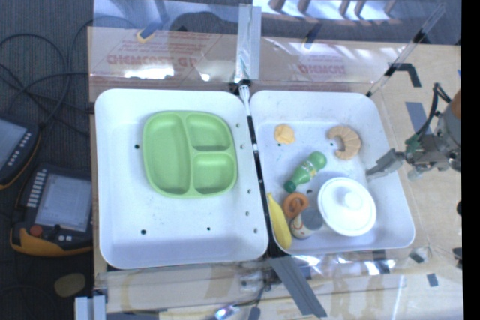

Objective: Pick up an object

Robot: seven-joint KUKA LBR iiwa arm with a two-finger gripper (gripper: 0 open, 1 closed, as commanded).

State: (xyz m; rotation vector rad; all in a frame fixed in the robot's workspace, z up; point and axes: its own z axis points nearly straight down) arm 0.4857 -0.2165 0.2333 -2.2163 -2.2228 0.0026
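My pincer [384, 163] hangs at the outer rim of the right bin [382, 124], on the side away from the green divided plate [190, 154] that lies in the left bin [112, 183]; whether it is parted or pressed together I cannot tell from this angle, and nothing shows in its grip. The candidates all sit in the right bin: a white lidded bowl [346, 206] just beside my pincer, a green bottle [306, 170] touching or nearly touching the bowl on the plate's side, a croissant [345, 141] beyond the bowl toward the back wall, a small orange piece [284, 134] beside the croissant and nearer the plate, and a yellow banana [279, 221] along the bin wall closest to the plate, with a little orange-and-brown item [298, 207] wedged between banana and bowl. I judge these to be light, stiff plastic toys, likely smooth and slippery. The bowl looks too broad to span. The bottle seems my best bet, taken across its narrow body, though it may roll.
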